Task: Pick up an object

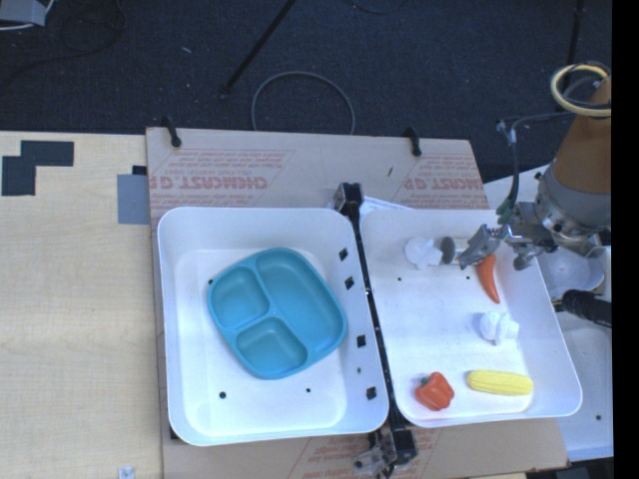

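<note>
In the right bin lie an orange carrot, a white piece at the upper left, another small white piece, a red pepper and a yellow corn cob. My gripper reaches in from the right, low over the bin's upper right part. Its fingers are spread open on either side of the carrot's upper end. The carrot still rests on the bin floor, and nothing is lifted.
The left bin holds a blue divided plate. A black divider runs between the two bins. The arm's grey body with its orange band rises at the right edge, cables beside it.
</note>
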